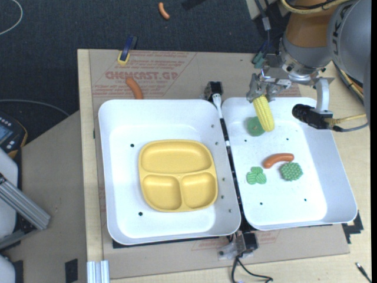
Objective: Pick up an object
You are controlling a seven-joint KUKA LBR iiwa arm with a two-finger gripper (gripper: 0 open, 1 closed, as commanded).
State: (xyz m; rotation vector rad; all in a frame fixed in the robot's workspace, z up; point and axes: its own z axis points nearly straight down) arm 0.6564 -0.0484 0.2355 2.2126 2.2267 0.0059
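Now | arm reaching from right, gripper [263,94] down over right bin [330,175] | clamped on corn cob [264,113]

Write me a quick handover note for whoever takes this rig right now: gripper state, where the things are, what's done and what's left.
Gripper: shut on the corn cob, which hangs from the fingers over the back of the right bin.
Under the cob's lower end: a green piece on the bin floor.
Also in the right bin: sausage, two broccoli pieces.
Left bin: yellow divided tray.
Done: the cob is gripped.
Left: whether it has fully cleared the bin floor is hard to tell; confirm the lift.
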